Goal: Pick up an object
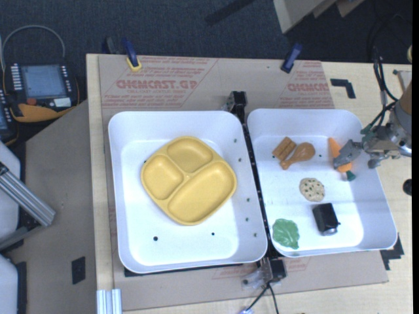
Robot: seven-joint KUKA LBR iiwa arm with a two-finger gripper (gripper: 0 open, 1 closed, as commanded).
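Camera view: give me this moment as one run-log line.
gripper over right bin, at orange piece | grasp unconfirmed | yellow plate in left bin

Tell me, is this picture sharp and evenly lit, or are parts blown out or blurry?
Camera view: mostly sharp; the white bins are bright but keep detail; soft shadows lie beside the yellow plate; the gripper looks slightly blurred; the floor above is dark.

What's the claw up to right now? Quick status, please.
Claw low in right bin, at an orange piece. No grip confirmed. Cookie, black block nearby, untouched.
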